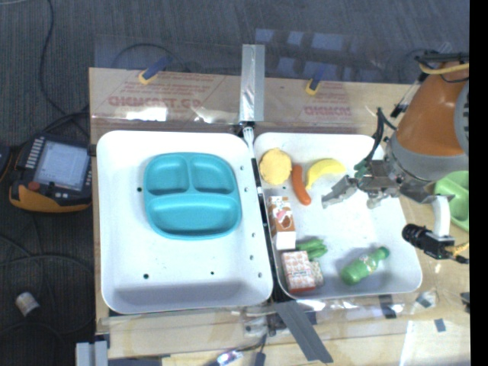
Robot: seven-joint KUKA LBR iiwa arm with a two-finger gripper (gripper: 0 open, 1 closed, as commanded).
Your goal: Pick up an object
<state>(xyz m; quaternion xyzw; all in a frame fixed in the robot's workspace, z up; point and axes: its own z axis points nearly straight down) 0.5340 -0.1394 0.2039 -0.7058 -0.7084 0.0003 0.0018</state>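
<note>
While hanging just right of the banana (325, 169) and a little nearer the camera, shows the gripper (355, 197) with its two fingers spread apart and nothing between them. Touches no object; stands over bare floor of the right bin (396, 242).

Left of the banana: an orange carrot (301, 185) just beside it, then a yellow ball (275, 165) touching the carrot's top. Below and left of the banana: a brown packet (281, 213), a small white block (285, 240), a red box (299, 271), all along the bin's left wall. Straight below the banana: a green leafy piece (311, 247). Below and right of the banana, well apart from it: a green bottle (364, 266) lying on its side. Far left of the banana, in the left bin (122, 265): a blue divided plate (191, 194).
</note>
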